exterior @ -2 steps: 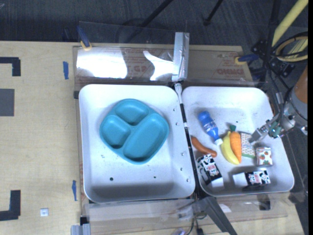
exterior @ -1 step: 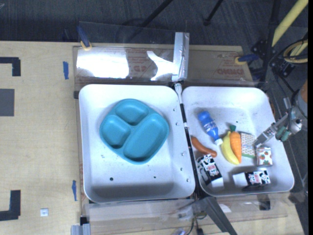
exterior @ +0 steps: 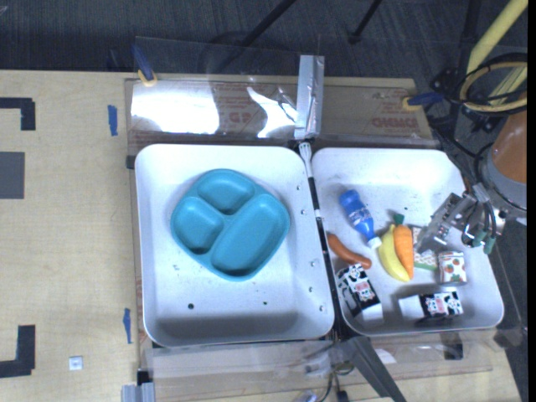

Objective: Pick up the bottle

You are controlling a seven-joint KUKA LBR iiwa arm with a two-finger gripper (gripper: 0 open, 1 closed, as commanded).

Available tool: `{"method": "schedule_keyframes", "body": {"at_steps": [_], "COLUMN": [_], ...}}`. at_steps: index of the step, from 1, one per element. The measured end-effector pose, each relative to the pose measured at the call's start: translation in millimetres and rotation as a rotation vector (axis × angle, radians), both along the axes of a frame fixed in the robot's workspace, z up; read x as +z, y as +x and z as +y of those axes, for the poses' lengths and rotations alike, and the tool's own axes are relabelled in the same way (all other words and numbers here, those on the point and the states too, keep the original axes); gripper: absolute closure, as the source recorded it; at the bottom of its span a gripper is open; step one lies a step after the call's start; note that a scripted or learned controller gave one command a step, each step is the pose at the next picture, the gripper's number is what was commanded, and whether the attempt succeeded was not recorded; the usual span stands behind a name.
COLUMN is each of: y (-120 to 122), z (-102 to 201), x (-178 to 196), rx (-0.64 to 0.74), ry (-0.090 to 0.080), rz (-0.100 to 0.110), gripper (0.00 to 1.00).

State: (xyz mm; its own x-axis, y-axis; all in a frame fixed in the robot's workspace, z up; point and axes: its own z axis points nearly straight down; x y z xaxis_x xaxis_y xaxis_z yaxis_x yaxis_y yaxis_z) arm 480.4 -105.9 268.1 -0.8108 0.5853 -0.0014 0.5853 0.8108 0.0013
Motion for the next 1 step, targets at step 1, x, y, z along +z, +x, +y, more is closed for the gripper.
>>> {"method": "schedule_keyframes", "body": {"at_steps": [1], "y": [4.8], "z": [19.7], "x": [-8.0], "rx": [0.376], "ry": [0.001], "rz": [0.002], "gripper": [1.00]}}
